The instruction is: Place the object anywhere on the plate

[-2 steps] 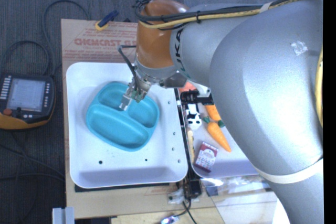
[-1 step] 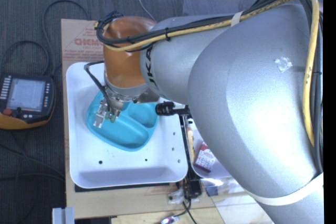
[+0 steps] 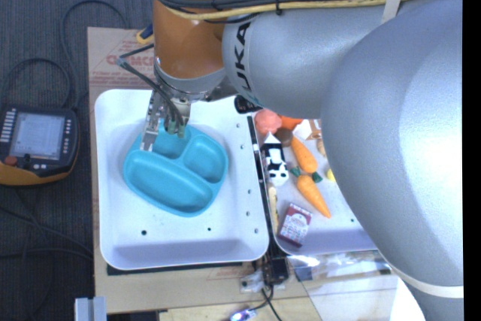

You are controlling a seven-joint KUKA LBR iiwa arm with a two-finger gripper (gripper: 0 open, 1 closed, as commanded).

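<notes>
The grey arm reached in from the right, its orange band above the wrist. The hand pointed downward, tilted slightly.

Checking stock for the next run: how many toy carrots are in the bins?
2. One carrot lies in the right bin near the arm; the other carrot lies just below it. More may be hidden under the arm.

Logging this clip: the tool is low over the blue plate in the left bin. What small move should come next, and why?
Probably a short lift straight up. The tool sits at the far rim of the blue plate, and I cannot make out any object between its fingers, so rising would reveal whether something was left on the plate.
</notes>
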